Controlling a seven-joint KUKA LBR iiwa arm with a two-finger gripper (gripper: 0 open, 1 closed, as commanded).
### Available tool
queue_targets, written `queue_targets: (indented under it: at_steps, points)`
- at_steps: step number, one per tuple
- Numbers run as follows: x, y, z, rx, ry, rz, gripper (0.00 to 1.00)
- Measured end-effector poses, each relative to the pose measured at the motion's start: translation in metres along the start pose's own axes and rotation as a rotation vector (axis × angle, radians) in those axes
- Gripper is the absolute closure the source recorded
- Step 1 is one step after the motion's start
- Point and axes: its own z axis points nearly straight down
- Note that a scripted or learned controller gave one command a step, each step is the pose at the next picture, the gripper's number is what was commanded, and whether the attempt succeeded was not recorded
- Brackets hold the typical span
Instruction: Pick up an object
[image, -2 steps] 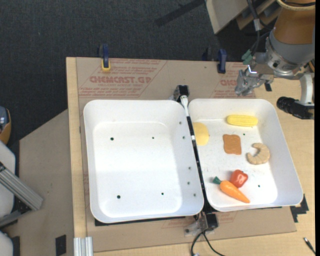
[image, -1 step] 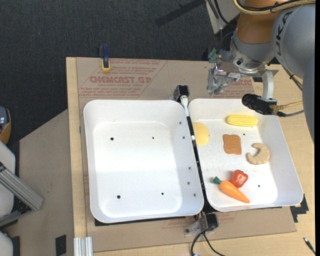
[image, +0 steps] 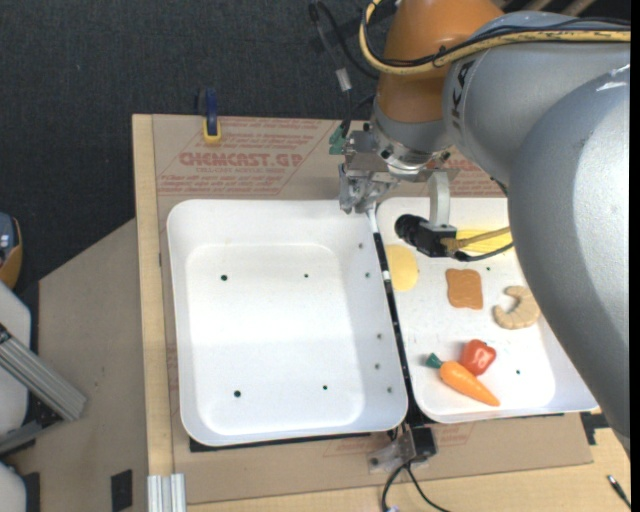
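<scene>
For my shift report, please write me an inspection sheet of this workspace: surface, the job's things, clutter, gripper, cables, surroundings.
Surface: two white bins, left bin and right bin, side by side on a brown board.
Job's things: in the right bin, carrot, red pepper, croissant, toast slice, yellow disc, banana.
Clutter: nothing seen.
Gripper: gripper at the bins' far edge; finger state unclear.
Cables: black cables by the wrist; another at the board's near edge.
Surroundings: dark carpet; blue clamp on the board.
</scene>
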Motion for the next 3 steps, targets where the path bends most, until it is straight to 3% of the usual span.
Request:
queue_targets:
  at_steps: [1, 2, 3]
  points:
    - [0.095, 0.002, 0.044, -0.003, 0.0, 0.0, 1.0]
    - [0.034, 0.004, -0.054, -0.018, -0.005, 0.014, 1.0]
    - [0.121, 0.002, -0.016, -0.006, -0.001, 0.001, 1.0]
